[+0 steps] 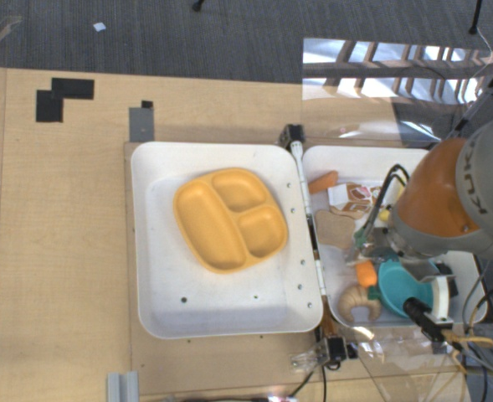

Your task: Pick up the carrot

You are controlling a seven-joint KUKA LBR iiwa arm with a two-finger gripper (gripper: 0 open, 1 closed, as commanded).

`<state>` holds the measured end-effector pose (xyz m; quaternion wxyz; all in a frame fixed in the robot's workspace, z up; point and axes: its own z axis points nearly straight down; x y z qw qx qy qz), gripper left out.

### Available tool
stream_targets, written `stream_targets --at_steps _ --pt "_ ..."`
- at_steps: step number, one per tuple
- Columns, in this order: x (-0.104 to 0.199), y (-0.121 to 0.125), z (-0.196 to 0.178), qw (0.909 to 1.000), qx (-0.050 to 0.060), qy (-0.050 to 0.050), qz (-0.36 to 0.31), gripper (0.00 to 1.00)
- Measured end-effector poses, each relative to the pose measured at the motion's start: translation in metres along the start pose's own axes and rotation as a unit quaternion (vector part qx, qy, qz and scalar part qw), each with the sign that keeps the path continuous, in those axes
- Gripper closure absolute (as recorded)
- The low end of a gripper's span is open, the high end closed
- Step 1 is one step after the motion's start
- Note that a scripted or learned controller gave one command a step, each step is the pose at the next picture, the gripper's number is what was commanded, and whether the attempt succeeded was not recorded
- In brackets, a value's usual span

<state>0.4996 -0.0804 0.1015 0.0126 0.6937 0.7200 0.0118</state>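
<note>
The jaws sit low in the right bin (413, 153), at the end of the arm (434, 203) that reaches in from the right. Their tips are dark and small against the clutter, so I cannot tell whether they are spread or pressed together, and I see nothing clearly held between them.

Just below the jaws, touching or nearly so, lies a short bright orange piece that I take for the carrot (365, 272). It rests on the bin floor near the bin's left wall. A teal cup (399, 285) lies just to its right, and a tan croissant (362, 302) curls just beneath it. Further up the same bin lie an orange-red stick (323, 180) and a small white packet (351, 194), both well apart from the jaws. The stick could also be a carrot; I cannot be sure.

The left bin (171, 308) holds a yellow divided plate (229, 218), far from the action. Both bins sit on a pale wooden worktop (62, 249).

I judge the step in hand to be the final approach or the grasp itself, with the lift not yet done. The next move calls for closing squarely on the orange piece without catching the cup or the croissant, then a straight lift to check that it comes away.
</note>
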Motion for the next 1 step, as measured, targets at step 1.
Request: stream_targets --at_steps 1 --pt "0.0558 0.0414 -0.0845 0.9997 0.012 0.002 0.023 1.00"
